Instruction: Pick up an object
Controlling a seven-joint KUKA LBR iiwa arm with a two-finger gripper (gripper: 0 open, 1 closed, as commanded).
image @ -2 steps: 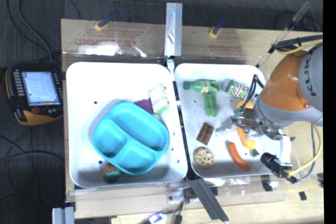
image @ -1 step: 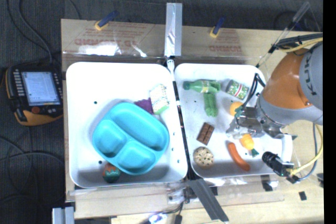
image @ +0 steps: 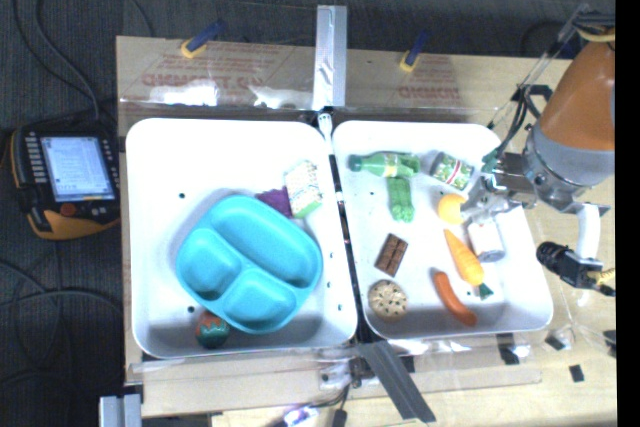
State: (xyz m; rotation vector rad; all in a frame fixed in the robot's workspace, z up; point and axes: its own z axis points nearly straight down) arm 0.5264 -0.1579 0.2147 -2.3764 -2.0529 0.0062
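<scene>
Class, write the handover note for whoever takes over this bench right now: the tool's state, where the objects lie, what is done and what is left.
Tool: low over the right bin's right side, next to the carrot and the yellow lemon. Nothing is seen in its grip.
Right bin: green bottle, small can, green pickle, chocolate bar, cookie, orange sausage.
Left bin: blue divided tray, carton, a purple item, a red and green item by the tray's near edge.
Done: the arm has reached the right bin.
Left: grasp one object and lift it.
</scene>
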